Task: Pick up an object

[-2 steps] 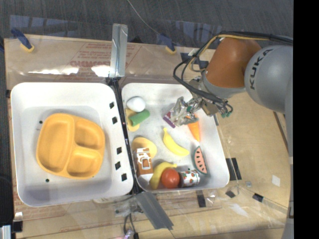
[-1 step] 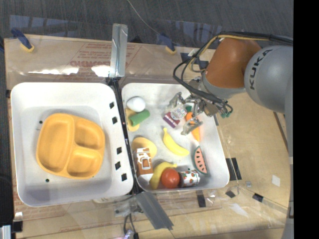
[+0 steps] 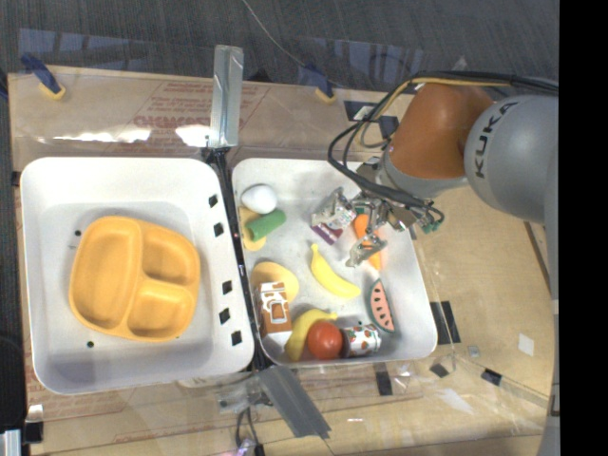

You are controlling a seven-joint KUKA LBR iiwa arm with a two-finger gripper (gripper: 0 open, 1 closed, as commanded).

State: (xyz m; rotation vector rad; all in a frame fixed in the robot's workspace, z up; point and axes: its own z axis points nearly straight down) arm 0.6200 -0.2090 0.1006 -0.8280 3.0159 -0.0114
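So the arm (image 3: 494, 150) reaches in from 3 o'clock and hangs over the right bin (image 3: 418, 293), with the tool (image 3: 366, 226) low in the bin's upper middle. It sits right at a small orange carrot-looking piece (image 3: 361, 224) and just beside a purple and silver packet (image 3: 331, 218) at its 9 o'clock. Honestly I can't tell whether the tool is apart, together or clamped on anything, too much cable and metal clutter there.

No particular target is named, so anything in that bin counts. The pile is packed tight: a white egg (image 3: 258, 198) and a green piece (image 3: 267, 222) toward 10 o'clock, a banana (image 3: 328, 274) in the middle, a watermelon slice (image 3: 380, 304) at 4 o'clock, and a red tomato (image 3: 324, 340), a yellow fruit (image 3: 302, 329), a small can (image 3: 361, 340) and an orange carton (image 3: 275, 310) along the 6 o'clock wall.

My guess is the tool is going for the carrot piece because it lies a bit apart from the banana, so there's room for a straight-down approach. The risk is the packet touching in and getting dragged along.

The left bin (image 3: 38, 283) carries a yellow divided tray (image 3: 133, 278), well apart from the action. Both bins sit side by side on the counter (image 3: 475, 388), probably so a picked thing can go straight across.
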